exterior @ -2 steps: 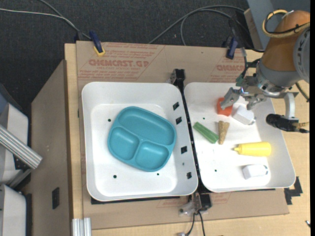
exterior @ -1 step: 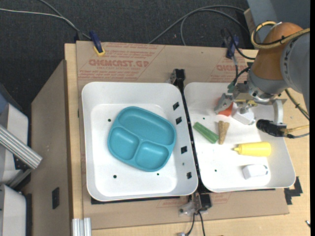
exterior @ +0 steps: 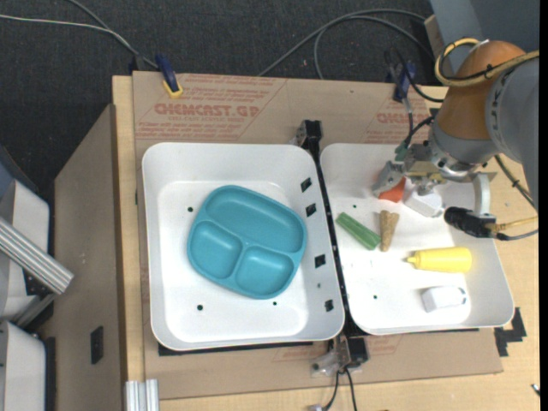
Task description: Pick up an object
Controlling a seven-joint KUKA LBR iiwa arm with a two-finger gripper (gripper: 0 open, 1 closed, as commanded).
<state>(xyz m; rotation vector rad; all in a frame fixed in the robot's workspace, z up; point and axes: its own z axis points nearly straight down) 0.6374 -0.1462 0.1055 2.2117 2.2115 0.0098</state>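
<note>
My gripper [exterior: 401, 176] is low over the back part of the right bin [exterior: 479, 315], reaching in from the right below the arm's orange band. A small orange-red object [exterior: 392, 194] lies right under it, touching or nearly touching it, next to a white piece [exterior: 423, 204]. Nearer the front lie a green stick [exterior: 357, 230], a tan cone [exterior: 388, 228], a yellow squeeze bottle [exterior: 441, 260] and a small white block [exterior: 443, 298].
A blue divided plate [exterior: 247, 241] lies in the left bin [exterior: 163, 315]. A black divider with clips [exterior: 321, 229] runs between the bins. Cables and a black connector [exterior: 471, 221] hang by the right bin's rim.
</note>
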